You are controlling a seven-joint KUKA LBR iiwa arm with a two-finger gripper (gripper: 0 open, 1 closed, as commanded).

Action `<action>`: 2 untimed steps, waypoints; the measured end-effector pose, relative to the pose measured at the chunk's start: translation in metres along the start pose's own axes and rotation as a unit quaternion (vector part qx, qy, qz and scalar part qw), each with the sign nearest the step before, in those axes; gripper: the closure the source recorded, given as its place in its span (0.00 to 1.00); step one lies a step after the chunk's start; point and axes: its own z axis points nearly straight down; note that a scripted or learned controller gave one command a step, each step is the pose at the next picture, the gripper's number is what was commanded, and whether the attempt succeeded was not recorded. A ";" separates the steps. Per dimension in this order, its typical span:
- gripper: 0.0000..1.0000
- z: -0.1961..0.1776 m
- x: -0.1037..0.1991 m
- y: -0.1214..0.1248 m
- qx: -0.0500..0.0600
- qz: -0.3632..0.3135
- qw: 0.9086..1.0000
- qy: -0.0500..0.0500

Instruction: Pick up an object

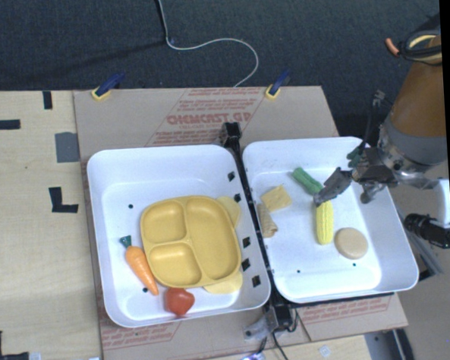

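Observation:
My gripper (345, 194) hangs over the right bin (391, 279), reaching in from the right. Its fingers stand open with nothing between them. The left finger (326, 190) ends just above the top of a yellow corn cob (324, 222). A green piece (307, 180) lies just left of that finger. A round tan piece (351, 243) rests beside the lower end of the corn. Two pale tan pieces (275, 200) lie at the bin's left side.
The left bin (103, 183) holds a yellow compartment plate (191, 240), an orange carrot (141, 268) and a red piece (179, 300). A black divider (245, 204) runs between the bins. A white cable (224, 46) lies on the dark floor behind.

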 end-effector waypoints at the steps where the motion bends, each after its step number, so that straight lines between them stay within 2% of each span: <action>1: 0.00 -0.006 0.000 0.002 -0.006 -0.001 1.000 -0.001; 2: 0.00 0.057 0.002 -0.004 -0.003 -0.001 1.000 0.000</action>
